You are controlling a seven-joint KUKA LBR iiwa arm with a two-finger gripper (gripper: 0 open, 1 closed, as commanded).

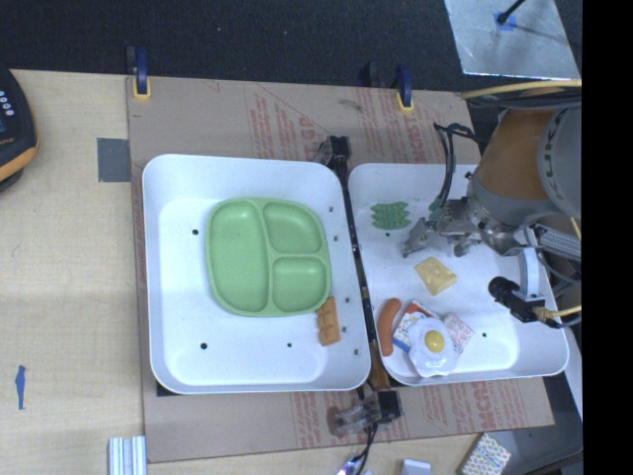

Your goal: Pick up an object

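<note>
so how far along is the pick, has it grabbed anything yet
Nothing looks picked yet. The gripper is down in the right bin, between the green piece and the yellow block, with nothing visibly between its fingers. Left to do: close on an object and lift it.

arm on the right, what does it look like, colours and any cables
The arm is a bulky rounded grey body with a broad orange band. Thin dark cables loop beside it. The gripper is grey metal with slim parts, and a black fitting juts from a pale bracket below it.
</note>
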